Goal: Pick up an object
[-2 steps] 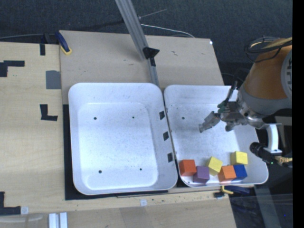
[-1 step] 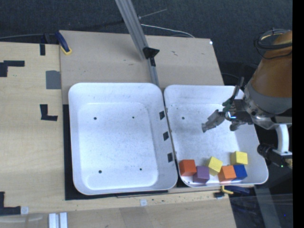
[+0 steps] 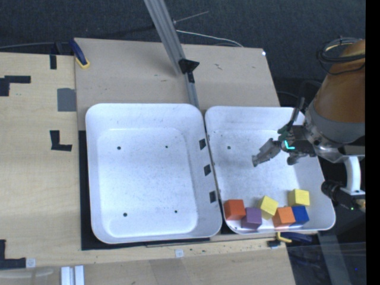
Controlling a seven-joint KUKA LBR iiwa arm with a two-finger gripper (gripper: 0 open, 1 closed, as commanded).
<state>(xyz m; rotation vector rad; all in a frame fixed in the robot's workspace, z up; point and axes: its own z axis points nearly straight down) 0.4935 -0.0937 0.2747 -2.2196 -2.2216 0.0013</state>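
Arm reaches in from the right, gripper hanging over the middle of the right bin; can't tell how the pincer is set, too small and dark. Nothing visibly in it. Blocks all along the right bin's near edge: orange block by the near-left corner, purple block beside it, yellow block, second orange block touching a blue block, another yellow block toward the right edge. Left bin alongside.
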